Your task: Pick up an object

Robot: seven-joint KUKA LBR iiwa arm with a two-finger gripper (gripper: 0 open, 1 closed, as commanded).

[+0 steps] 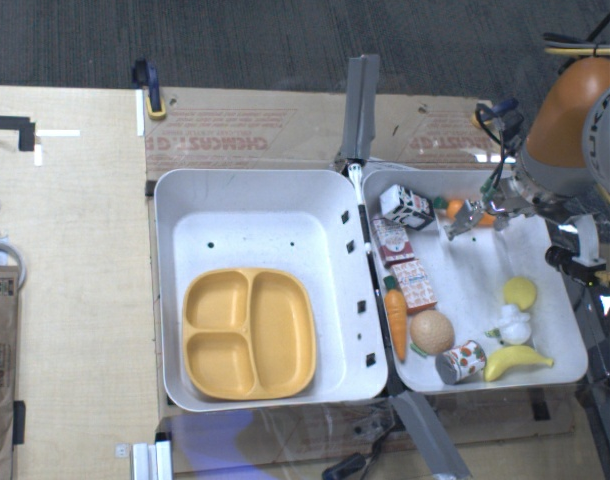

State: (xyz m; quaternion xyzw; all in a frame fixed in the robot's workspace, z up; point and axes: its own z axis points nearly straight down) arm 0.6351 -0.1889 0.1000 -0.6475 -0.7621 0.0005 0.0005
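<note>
The tool [472, 218] hovers at the far end of the right bin [575, 298]; whether its tips are spread or pressed together cannot be told. Just to its left lie a small orange piece [453, 208] and a black-and-white carton [405, 206]. The banana [515, 362] and lemon [520, 292] lie nearer. The cardboard [245, 140] behind carries mirrored red print, seemingly "CHEMCAST".
</note>
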